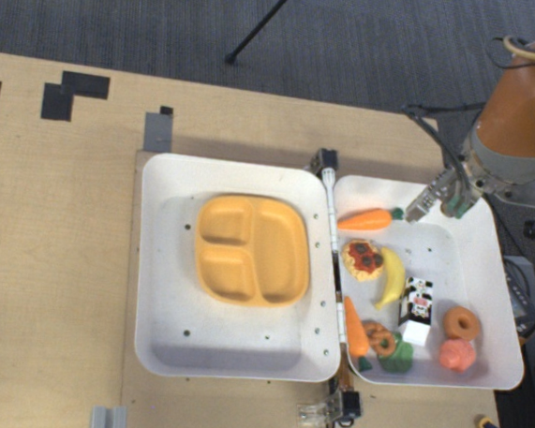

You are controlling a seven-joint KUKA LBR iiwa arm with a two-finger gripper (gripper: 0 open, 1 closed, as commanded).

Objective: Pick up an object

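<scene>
Toys crowd right bin (491, 235); left bin (166, 246) holds yellow tray (250, 249).

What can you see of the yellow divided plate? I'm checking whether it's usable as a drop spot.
The yellow divided plate looks like matte plastic, a rounded square with raised ridges that split it into three compartments: two smaller ones on its left side and one larger on the right. It lies flat, right side up and slightly rotated, near the middle of the left bin, resting on the bin's floor. It holds no objects.
</scene>
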